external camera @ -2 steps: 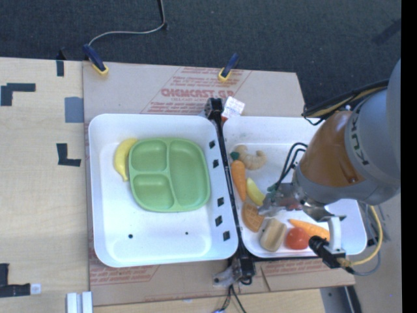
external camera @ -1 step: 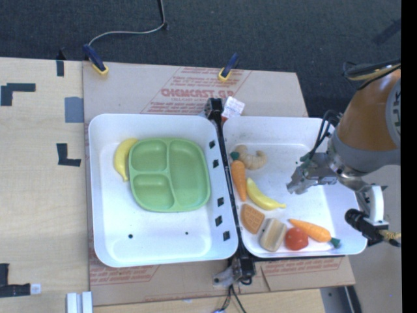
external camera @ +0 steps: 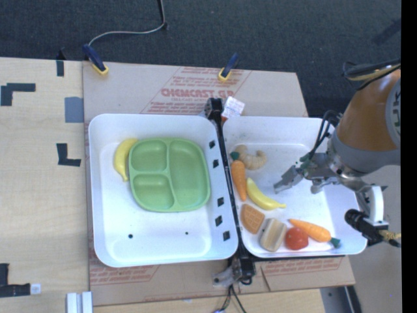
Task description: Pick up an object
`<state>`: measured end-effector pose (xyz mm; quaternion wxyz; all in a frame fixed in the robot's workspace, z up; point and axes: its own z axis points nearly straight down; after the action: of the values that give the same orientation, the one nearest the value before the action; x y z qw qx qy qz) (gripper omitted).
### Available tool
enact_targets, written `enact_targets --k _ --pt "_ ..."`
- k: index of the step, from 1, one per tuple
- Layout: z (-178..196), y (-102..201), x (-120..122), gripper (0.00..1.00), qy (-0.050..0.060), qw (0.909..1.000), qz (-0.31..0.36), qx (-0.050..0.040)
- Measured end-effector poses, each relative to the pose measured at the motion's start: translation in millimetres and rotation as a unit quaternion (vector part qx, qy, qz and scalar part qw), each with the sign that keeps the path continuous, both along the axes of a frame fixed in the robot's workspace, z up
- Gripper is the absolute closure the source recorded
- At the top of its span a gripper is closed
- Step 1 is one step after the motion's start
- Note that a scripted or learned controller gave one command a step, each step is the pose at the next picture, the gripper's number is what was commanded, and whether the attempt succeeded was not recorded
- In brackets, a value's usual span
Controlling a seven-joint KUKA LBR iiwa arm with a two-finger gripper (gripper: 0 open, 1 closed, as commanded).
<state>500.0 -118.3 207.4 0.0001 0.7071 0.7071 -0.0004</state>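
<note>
My gripper (external camera: 297,185) hangs over the right bin (external camera: 287,134), its two grey fingers spread apart and nothing between them. Left of it lie a yellow banana (external camera: 263,197), an upright orange carrot (external camera: 239,180) and a beige knobbly piece (external camera: 251,158). Toward the bin's front sit an orange bread slice (external camera: 252,218), a tan roll (external camera: 272,234), a red tomato (external camera: 296,239) and a second carrot (external camera: 313,229). The gripper touches none of these.
The left bin (external camera: 156,246) holds a green divided plate (external camera: 169,173) with another yellow banana (external camera: 122,159) against its left side. A black divider (external camera: 221,175) runs between the bins. Both bins rest on cardboard (external camera: 189,87) clamped to the bench.
</note>
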Motion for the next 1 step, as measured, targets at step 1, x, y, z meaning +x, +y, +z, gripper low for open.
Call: enact_targets --k 1 --pt "-92.8 24.3 2.0 0.00 0.002 1.0000 0.000 0.0010"
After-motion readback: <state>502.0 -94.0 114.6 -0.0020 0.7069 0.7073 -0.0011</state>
